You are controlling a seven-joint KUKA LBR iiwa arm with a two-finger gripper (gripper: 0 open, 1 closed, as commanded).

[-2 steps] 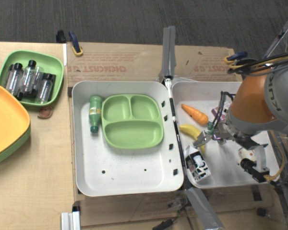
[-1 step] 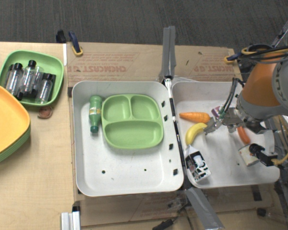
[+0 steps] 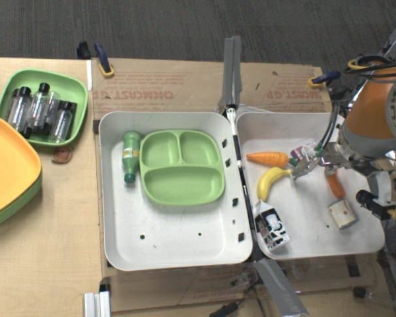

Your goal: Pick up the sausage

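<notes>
The sausage [image 3: 335, 185], a short reddish-orange piece, lies in the right bin [image 3: 303, 246] near its right side, partly under the arm's wrist. My gripper [image 3: 302, 164] hangs over the middle of that bin, to the left of the sausage and apart from it. Its tip is just above the banana's [image 3: 270, 180] upper end and right of the carrot [image 3: 267, 158]. Nothing shows between its fingertips.
A tan block [image 3: 343, 214] and a black-and-white packet [image 3: 272, 229] also lie in the right bin. The left bin [image 3: 171, 243] holds a green divided plate [image 3: 182, 166] and a green bottle [image 3: 131, 156]. A green tray of bottles [image 3: 43, 106] and yellow plates [image 3: 6, 170] sit at far left.
</notes>
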